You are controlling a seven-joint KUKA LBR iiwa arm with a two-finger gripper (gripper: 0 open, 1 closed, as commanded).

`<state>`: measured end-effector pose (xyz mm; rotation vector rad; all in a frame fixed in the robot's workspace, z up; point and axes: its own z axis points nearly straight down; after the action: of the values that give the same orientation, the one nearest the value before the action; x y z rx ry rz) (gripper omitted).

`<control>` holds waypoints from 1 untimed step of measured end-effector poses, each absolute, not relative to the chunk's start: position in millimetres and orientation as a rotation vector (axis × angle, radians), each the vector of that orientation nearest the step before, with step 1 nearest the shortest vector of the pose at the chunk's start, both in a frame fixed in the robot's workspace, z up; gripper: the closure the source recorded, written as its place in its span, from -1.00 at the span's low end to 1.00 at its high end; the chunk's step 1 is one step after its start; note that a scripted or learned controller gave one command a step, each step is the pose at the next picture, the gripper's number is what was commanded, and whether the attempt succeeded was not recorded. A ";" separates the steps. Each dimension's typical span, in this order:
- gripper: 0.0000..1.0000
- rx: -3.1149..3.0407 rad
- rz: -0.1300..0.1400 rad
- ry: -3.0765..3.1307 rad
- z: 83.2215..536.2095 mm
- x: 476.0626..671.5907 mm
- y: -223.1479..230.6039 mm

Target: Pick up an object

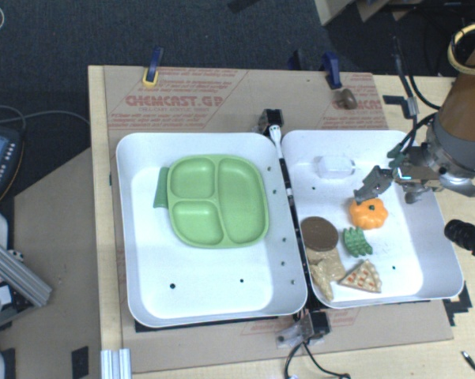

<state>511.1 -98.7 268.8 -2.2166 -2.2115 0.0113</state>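
My gripper point(377, 185) hangs over the right bin point(427, 283), coming in from the right edge. Just below it and slightly left lies a small orange pumpkin point(368, 214); I see nothing held. Further toward the bin's front lie a green leafy toy point(357, 242), a brown round disc point(319, 232), a beige speckled piece point(326, 272) and a pizza slice point(361, 277). A faint clear lid-like thing point(334, 165) rests near the bin's back.
The left bin point(142, 275) holds a green divided plate point(218, 200) with a darker green piece point(160, 188) under its left side. A black divider point(284, 188) runs between the bins. Cables and clamps line the bench's back edge.
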 end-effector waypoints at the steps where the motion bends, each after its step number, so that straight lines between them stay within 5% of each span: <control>1: -1.00 -2.220 0.000 -2.221 274.2 513.0 -98.6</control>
<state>513.0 -98.6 274.2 -2.2200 -2.2212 0.0002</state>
